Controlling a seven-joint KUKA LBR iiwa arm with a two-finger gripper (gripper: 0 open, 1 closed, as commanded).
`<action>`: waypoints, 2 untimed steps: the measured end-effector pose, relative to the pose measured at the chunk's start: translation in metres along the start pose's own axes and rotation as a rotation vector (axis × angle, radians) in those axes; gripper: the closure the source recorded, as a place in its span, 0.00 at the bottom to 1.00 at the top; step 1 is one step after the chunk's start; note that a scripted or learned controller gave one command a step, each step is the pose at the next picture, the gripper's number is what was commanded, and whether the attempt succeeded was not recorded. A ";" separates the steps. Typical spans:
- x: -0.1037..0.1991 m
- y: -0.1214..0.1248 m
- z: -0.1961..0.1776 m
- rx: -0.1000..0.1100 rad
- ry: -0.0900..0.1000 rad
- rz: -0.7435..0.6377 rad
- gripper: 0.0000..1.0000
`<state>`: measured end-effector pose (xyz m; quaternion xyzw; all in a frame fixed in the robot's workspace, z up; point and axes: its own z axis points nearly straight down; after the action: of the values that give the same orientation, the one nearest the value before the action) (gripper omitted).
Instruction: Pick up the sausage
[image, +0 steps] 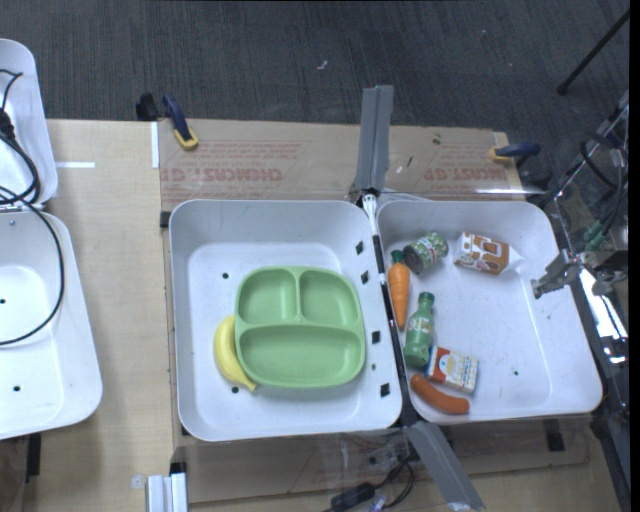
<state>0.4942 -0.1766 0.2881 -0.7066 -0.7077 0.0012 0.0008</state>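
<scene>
Sausage (439, 395) lies nearest, at the right bin's (520, 390) front, beside a small carton (455, 370); whether the jaws are spread, I cannot tell.

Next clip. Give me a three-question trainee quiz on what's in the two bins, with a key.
1. True or false: the sausage lies in the right bin.
2. What lies beside the green divided plate in the left bin? A) carrot B) banana C) bottle
3. Fill in: the green bottle lies between the carrot and a small ____.

Key: 1 true; 2 B, the banana; 3 carton.
</scene>
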 end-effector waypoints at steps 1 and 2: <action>0.053 -0.017 0.154 0.001 0.002 -0.100 0.00; 0.077 0.024 0.182 -0.004 -0.004 -0.118 0.00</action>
<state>0.5174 -0.0996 0.1063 -0.6636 -0.7481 0.0012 -0.0020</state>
